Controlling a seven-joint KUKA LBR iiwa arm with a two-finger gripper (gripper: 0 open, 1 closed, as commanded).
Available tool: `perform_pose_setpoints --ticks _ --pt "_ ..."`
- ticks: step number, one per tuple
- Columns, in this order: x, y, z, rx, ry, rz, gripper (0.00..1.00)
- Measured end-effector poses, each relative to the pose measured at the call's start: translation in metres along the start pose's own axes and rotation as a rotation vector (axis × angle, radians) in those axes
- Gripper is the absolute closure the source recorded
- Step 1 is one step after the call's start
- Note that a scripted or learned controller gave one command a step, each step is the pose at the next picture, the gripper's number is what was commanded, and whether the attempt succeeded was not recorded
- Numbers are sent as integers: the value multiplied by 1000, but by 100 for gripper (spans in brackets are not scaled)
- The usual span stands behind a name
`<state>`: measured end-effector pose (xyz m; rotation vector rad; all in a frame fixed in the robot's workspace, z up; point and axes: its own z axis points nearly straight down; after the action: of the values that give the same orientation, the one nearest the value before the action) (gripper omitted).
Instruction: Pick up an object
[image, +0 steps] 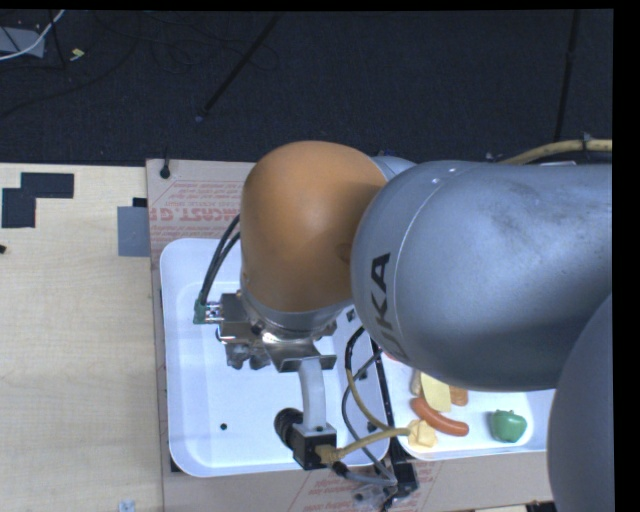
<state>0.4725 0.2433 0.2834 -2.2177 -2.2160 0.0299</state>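
My gripper (262, 345) hangs over a white bin (186, 400); wide or narrow, I cannot tell. An orange sausage (440, 418) and a green fruit (508, 426) lie well apart from it.

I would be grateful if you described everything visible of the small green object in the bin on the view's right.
The green object is small, rounded and glossy, like moulded plastic, perhaps a toy fruit, with a bright highlight on its side. It rests on the white floor of the right-hand bin, near the front rim. It lies apart from the orange sausage-shaped piece to its left. Only the bin visibly touches it. The grey arm looms above it.
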Motion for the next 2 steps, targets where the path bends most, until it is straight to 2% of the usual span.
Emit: perform_pose_setpoints --ticks 1,2 --pt "-31 1 -191 -33 16 0 100" --pt "-13 0 -10 0 0 -1 100"
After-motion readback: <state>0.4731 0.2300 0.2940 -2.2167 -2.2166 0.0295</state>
